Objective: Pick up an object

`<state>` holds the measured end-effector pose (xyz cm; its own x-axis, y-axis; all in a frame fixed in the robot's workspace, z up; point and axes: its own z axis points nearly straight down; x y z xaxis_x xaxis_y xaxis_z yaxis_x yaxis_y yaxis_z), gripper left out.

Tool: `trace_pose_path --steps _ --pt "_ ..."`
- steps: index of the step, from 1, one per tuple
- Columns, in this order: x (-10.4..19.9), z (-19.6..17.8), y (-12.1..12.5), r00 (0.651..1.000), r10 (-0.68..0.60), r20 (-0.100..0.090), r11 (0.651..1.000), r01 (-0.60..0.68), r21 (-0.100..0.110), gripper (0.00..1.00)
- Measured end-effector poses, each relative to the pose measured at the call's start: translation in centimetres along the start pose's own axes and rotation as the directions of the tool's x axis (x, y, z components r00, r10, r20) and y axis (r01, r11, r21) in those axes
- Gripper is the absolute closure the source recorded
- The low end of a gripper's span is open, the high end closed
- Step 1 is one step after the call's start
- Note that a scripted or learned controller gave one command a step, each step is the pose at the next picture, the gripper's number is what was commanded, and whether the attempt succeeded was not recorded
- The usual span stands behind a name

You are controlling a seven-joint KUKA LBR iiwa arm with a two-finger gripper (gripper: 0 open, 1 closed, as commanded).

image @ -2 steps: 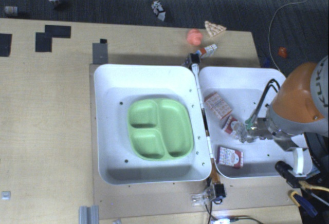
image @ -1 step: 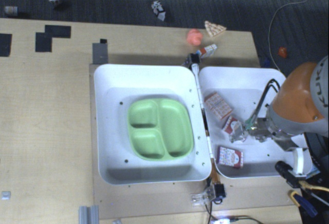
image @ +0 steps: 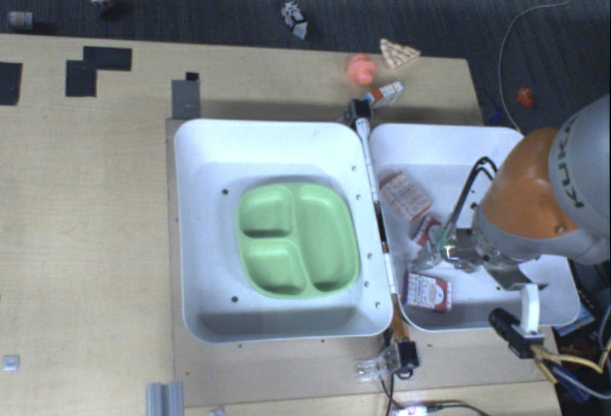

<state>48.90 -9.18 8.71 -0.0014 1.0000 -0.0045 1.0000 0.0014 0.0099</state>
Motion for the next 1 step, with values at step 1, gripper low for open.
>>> trace_pose_path --steps 1 --pt "0.08 -1.16 0.28 1.0 -0.003 0.0 1.0 0.003 -0.007 1.0"
